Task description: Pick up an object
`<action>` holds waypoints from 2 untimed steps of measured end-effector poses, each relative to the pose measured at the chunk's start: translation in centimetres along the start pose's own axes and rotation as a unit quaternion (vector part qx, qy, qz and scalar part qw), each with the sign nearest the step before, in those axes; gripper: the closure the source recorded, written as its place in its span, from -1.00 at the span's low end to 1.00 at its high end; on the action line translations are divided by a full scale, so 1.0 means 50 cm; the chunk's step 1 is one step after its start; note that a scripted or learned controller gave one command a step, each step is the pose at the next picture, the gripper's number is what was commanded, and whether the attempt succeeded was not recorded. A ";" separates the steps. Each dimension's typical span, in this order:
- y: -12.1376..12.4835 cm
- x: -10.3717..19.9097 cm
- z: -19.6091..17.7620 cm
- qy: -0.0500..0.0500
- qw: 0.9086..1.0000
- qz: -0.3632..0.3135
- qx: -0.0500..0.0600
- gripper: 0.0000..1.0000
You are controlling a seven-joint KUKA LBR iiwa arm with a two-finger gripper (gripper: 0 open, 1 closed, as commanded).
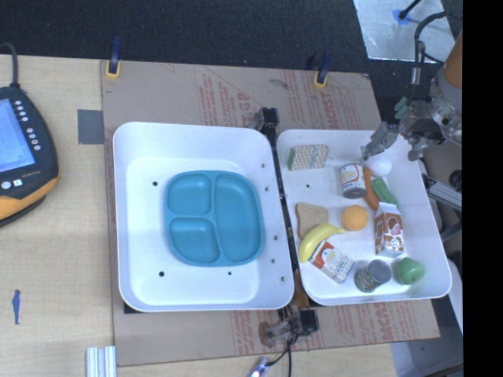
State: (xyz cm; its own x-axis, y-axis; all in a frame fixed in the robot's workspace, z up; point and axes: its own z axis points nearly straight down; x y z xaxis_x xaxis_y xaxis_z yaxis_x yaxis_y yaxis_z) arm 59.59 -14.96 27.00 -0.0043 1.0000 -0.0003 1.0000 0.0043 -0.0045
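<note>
Over right bin [437, 234] rear edge: gripper [397, 141] w/ fingers spread apart, nothing between them, just above white egg [380, 165].

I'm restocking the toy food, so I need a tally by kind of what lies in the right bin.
Fruit and veg: 4 (banana, orange, carrot, green apple)
Cans: 2 (one, another)
Cartons and packets: 3 (carton, packet, packet)
Bread slice: 1
White egg: 1
Green piece: 1
Total: 12
</note>
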 end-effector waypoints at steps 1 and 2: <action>0.081 -0.029 0.164 0.000 1.000 -0.001 0.002 -1.00; 0.120 -0.113 0.256 -0.001 1.000 0.000 0.000 -1.00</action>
State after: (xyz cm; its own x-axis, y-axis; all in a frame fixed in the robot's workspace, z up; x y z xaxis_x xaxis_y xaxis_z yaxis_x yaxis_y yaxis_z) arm 65.54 -20.61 14.16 -0.0038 1.0000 -0.0023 1.0000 0.0038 -0.0041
